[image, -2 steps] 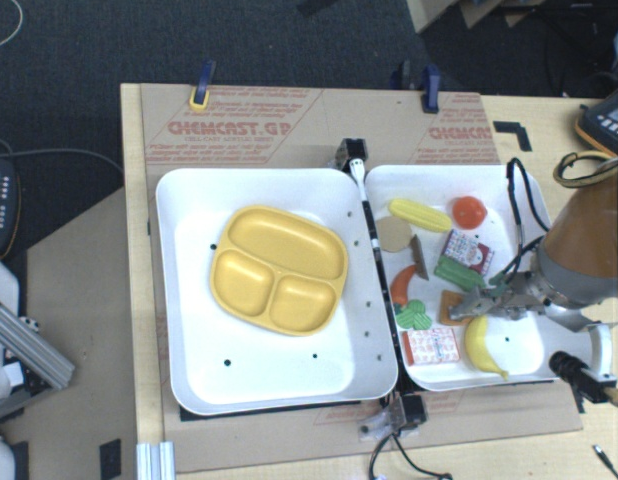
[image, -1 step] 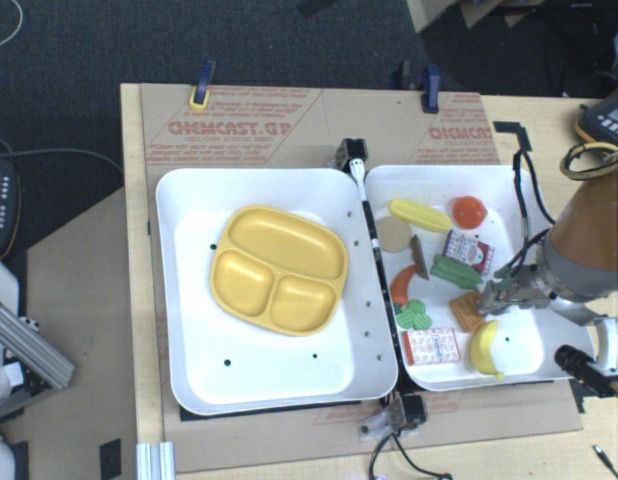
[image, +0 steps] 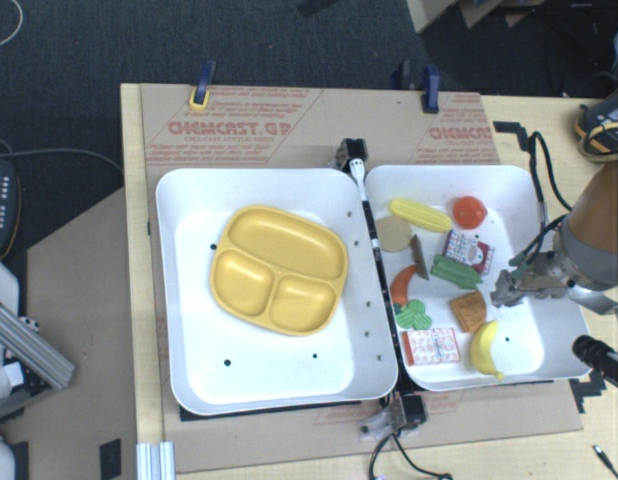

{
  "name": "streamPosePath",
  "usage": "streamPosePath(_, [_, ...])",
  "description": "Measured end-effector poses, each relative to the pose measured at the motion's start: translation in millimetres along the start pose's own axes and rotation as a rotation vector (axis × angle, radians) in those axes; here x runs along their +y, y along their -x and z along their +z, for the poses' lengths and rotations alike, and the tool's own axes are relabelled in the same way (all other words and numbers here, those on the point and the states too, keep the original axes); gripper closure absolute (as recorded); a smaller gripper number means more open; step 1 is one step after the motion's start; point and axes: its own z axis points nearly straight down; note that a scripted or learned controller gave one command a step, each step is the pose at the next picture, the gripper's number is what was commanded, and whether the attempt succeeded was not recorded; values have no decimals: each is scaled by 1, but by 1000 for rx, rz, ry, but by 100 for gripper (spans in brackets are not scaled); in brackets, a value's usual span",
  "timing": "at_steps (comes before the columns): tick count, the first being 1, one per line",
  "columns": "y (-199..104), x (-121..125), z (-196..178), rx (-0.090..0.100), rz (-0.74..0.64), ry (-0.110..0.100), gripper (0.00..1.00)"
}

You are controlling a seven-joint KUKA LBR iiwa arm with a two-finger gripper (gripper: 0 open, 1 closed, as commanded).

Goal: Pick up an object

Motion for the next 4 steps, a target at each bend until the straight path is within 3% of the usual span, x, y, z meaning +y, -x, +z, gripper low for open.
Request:
streamPosePath(1, [-7,8,-57,0,-2,3,100])
streamPosePath(2, [-7,9,-80,0,-1,0,100])
streamPosePath(4, [-108,28,-95,3,-6,-1,100])
